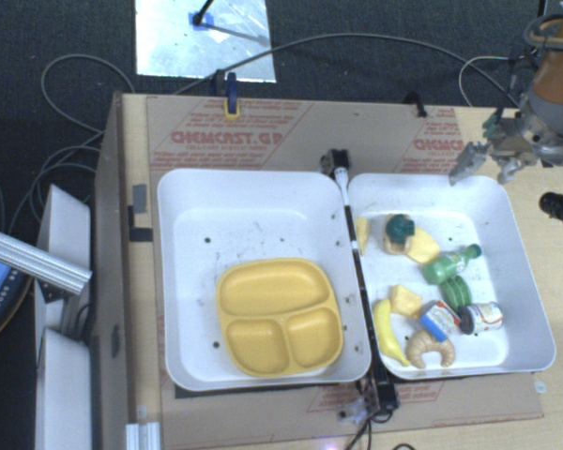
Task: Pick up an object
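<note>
Progress on the pick looked close to nil: every object lay in the bins, and nothing had been lifted. The right bin [521, 279] held the clutter, a banana [387, 331] along its left wall, a croissant-like pastry [430, 349] beside the banana's lower end, a green bottle [449, 265] near the middle, a small can [484, 317] toward the right, and a few yellow and teal pieces higher up. The left bin [192, 214] carried a yellow divided tray [280, 314] in its lower half.

The tool [483, 163] hung above the far right corner of the right bin, over the rim and the worktop [263, 134] rather than over any object, and well apart from the nearest piece. Two pale prongs splayed apart there, so it seemed to be spread and unloaded, though at this size that reading was tentative. Nothing sat between them, and they touched nothing.

What remained, judging by this layout, was nearly the whole job: moving over a chosen item, descending, closing, and raising it clear.
</note>
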`<state>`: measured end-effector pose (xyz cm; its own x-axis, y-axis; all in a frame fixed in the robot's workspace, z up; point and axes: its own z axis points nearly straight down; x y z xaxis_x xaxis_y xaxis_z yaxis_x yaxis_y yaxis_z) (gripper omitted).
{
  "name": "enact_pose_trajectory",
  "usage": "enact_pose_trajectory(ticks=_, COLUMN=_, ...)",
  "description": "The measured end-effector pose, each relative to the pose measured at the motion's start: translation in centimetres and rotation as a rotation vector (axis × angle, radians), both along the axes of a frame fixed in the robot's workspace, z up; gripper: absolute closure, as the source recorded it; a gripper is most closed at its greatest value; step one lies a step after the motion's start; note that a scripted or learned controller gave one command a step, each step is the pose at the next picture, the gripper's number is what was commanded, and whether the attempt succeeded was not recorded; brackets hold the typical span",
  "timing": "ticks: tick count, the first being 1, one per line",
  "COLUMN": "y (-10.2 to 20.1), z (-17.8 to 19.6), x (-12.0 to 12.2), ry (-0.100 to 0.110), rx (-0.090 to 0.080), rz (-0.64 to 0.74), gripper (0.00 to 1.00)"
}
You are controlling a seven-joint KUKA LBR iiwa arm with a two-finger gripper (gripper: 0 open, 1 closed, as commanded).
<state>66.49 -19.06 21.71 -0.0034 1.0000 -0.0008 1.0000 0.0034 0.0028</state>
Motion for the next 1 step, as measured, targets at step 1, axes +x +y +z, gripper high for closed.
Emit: enact_pose_trajectory(ticks=1, y=8.50, z=-7.67, x=0.36, ry=0.003, rx=0.003, rz=0.003, gripper=0.00)
